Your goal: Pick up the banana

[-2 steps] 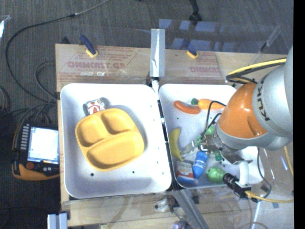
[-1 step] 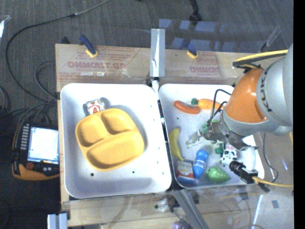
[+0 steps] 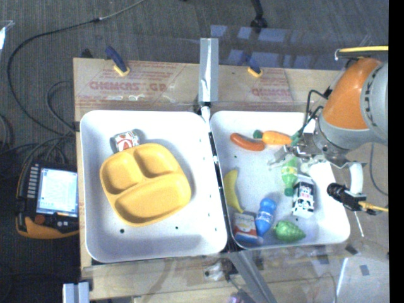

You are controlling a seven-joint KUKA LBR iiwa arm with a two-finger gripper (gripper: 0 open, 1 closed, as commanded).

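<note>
In the right bin (image 3: 218, 137), the banana (image 3: 232, 190) lies against the left wall, lengthwise, curving slightly, with a small red-and-white packet (image 3: 245, 226) just below its lower end. The gripper (image 3: 297, 151) hangs over the bin's upper right part, near a carrot (image 3: 276, 137) and a green toy (image 3: 290, 172); cannot tell whether it is spread or closed, nothing visibly pinched. Judgement: the approach still has to cross the bin leftward; best to come down over the banana's middle, closing across its narrow width, keeping clear of the bin wall. Other right-bin contents: red sausage-like item (image 3: 247, 142), blue bottle (image 3: 266, 213), cow-patterned carton (image 3: 303, 197), green leafy toy (image 3: 288, 231). The left bin (image 3: 95, 232) holds a yellow divided plate (image 3: 146, 183), with a small red-and-white can (image 3: 125, 140) at its upper edge.
</note>
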